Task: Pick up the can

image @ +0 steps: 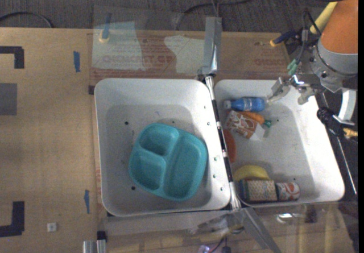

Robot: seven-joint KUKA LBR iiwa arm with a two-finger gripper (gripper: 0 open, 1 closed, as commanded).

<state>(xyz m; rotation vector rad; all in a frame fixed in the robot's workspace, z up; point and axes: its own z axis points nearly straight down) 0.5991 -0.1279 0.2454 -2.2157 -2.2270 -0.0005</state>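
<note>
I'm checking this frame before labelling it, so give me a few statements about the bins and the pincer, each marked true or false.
1. The teal divided plate lies in the left bin. True.
2. The can lies on its side near the front wall of the right bin. True.
3. The pincer holds the can. False: it hangs over the right bin's back edge, far from the can.
4. The blue bottle lies in the left bin. False: it lies in the right bin, near the back.
5. The can stands on the plate. False: they lie in different bins.
</note>
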